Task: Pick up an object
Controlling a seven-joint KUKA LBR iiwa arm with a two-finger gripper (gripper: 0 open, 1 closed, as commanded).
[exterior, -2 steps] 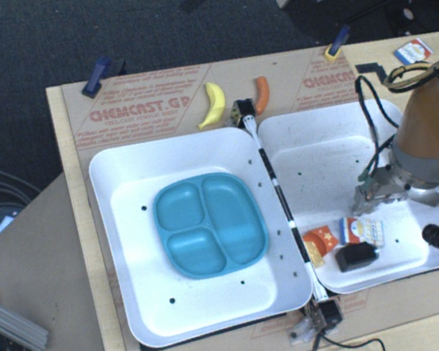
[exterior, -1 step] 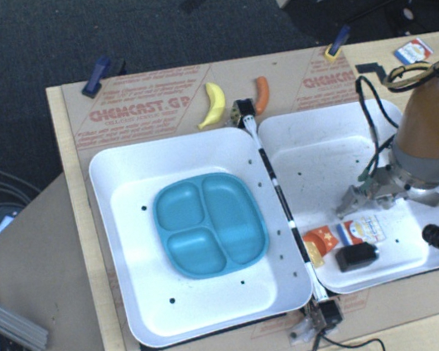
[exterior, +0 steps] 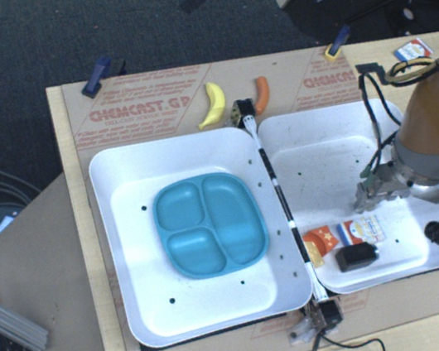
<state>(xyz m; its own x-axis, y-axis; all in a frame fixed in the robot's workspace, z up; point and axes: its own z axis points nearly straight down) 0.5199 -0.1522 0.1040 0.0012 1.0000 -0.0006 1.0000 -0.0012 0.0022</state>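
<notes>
- Hangs low in the right bin [exterior: 314, 141], gripper [exterior: 374, 192] just up and right of the orange-and-white snack packet [exterior: 344, 235], apart from it; probably lowered there to try for something on the bin floor
- Cannot tell from this slant whether the jaws are spread or pressed together; nothing seen between them
- Lies flat, the snack packet, as the likeliest thing to pick; hard to pinch from above for that reason, so a grasp across a raised edge looks wiser
- Touching the packet's lower edge, or nearly so: a small black block [exterior: 356, 255]; thicker, likely the easier hold
- Well left of the packet, in the left bin [exterior: 111, 181]: a blue divided plate [exterior: 210, 224], too broad for a two-finger pinch
- Far above the packet, outside both bins on the bench: a toy banana [exterior: 212, 104] and an orange carrot-like toy [exterior: 261, 93], seemingly out of play
</notes>
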